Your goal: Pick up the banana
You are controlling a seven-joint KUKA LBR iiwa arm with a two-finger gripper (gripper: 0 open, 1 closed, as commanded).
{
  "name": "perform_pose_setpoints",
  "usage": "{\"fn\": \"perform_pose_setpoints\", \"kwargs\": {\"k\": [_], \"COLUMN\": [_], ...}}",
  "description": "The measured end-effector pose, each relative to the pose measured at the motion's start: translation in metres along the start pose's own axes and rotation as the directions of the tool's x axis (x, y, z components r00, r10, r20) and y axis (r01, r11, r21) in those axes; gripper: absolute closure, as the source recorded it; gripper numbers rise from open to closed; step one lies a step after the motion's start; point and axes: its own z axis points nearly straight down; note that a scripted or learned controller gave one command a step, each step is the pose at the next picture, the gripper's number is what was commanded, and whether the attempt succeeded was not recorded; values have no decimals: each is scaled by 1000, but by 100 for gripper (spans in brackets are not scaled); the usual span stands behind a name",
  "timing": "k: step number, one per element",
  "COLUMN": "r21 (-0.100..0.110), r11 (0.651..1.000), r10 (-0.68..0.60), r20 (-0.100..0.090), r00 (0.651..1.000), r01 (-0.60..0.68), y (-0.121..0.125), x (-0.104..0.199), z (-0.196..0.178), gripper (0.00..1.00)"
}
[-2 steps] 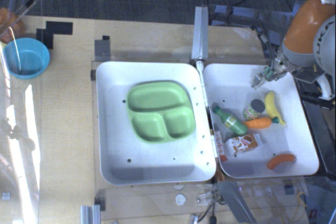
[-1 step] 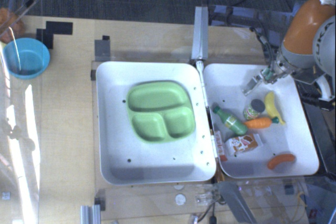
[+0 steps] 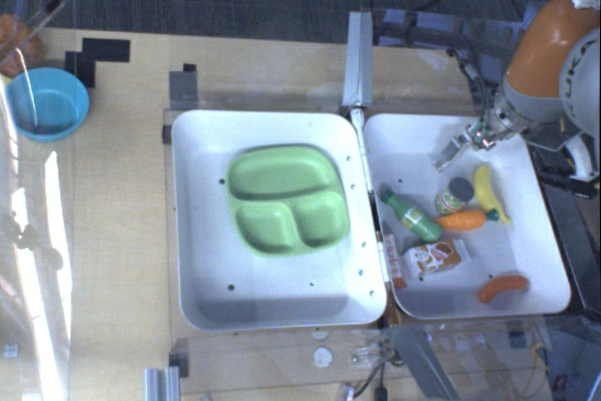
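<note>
Grey arm with orange band [image 3: 554,47], entering from the right and ending in a small metal two-finger tool [image 3: 457,148] poised over the upper part of the right shallow white plastic bin [image 3: 535,202]; whether it is released or clenched cannot be told at this size, and nothing is seen between its tips. Curved yellow banana [image 3: 486,191]: just below and slightly right of the tool, lying on the bin floor, apart from the tool. Small round dark-topped can [image 3: 455,195]: directly below the tool, just beside the banana. Orange carrot-shaped piece [image 3: 463,221]: below the can, touching or nearly touching the banana's lower end. Green plastic bottle [image 3: 410,213]: below and left of the tool, lying tilted. Small red-and-white printed carton [image 3: 434,257]: further below. Orange-red sausage-shaped piece [image 3: 503,288]: lowest, below and right of the tool. Left shallow white bin [image 3: 202,286]: well to the tool's left, carrying a light green three-compartment tray [image 3: 286,198]. Blue round bowl [image 3: 47,102]: far left on the pale wooden counter [image 3: 113,230].
</note>
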Motion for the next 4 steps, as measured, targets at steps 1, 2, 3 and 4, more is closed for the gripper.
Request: {"fn": "perform_pose_setpoints", "kwargs": {"k": [1, 2, 3, 4], "r21": [0, 0, 0, 0], "r11": [1000, 1000, 1000, 1000], "r10": [0, 0, 0, 0], "r20": [0, 0, 0, 0], "r00": [1000, 1000, 1000, 1000], "r01": [0, 0, 0, 0], "y": [0, 0, 0, 0], "x": [0, 0, 0, 0], "z": [0, 0, 0, 0], "gripper": [0, 0, 0, 0]}}
